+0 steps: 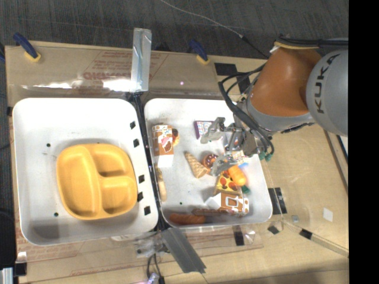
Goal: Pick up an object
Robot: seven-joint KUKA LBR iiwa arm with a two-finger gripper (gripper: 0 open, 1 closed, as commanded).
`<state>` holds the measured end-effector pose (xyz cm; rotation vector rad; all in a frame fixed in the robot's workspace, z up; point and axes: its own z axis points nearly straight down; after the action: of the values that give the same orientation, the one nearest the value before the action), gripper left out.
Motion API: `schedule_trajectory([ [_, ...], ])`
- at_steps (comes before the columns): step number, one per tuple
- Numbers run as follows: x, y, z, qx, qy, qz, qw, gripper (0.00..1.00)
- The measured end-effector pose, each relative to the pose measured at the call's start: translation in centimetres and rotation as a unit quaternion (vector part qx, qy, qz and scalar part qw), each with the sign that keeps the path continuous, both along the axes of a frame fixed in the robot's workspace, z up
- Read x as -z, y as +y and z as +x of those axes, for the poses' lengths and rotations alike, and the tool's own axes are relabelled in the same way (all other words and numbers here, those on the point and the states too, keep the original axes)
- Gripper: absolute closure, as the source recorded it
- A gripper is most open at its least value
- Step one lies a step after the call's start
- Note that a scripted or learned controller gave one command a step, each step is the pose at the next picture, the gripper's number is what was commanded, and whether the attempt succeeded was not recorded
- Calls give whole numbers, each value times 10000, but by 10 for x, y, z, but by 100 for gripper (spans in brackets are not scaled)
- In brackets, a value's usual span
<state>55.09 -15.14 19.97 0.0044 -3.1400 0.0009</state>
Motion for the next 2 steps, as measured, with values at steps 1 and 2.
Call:
schedule_trajectory([
  [1, 108, 0, -19, -495, -5, 7, 9988, 0],
  [2, 109, 61, -27, 158, 16, 16, 9999, 0],
])
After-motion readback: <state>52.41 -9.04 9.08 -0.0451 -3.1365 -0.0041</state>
